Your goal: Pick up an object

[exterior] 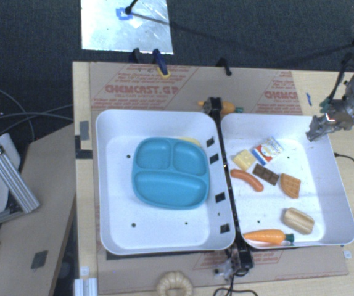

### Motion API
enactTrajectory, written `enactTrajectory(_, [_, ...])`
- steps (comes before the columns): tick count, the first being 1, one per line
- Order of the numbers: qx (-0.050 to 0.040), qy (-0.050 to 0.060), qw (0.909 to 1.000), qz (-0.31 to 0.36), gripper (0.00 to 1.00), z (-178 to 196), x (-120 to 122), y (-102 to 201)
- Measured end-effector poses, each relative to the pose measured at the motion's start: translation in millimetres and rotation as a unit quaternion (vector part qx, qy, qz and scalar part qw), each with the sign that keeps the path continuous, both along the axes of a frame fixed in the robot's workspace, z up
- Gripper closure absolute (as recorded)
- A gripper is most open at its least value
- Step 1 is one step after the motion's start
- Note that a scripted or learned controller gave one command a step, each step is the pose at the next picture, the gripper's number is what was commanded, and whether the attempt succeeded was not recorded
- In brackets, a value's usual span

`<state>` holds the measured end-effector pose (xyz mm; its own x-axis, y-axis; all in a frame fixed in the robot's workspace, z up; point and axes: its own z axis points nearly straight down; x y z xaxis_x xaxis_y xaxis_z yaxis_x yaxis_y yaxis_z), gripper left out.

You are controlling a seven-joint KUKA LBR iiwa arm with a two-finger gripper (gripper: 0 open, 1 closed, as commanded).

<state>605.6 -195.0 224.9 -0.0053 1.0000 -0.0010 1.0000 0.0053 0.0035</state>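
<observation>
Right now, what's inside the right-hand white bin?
The right bin holds toy food: a hot dog sausage, cheese wedge, chocolate bar, red-and-white packet, waffle piece, bread roll and carrot. Anything beneath them is hidden.

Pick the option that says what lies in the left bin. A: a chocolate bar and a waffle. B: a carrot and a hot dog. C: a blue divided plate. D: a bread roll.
C: the blue divided plate lies in the left bin, while the carrot, hot dog, chocolate bar, waffle and bread roll are all in the right bin.
</observation>
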Motion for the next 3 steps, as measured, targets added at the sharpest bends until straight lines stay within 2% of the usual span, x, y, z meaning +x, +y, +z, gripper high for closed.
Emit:
enactTrajectory(1, [0.0006, 0.001, 1.0000, 0.001, 1.00, 10.4, -21.4, 49.8])
enactTrajectory(3, [0.0013, 0.001, 1.0000, 0.002, 1.00, 17.5, -47.5, 141.5])
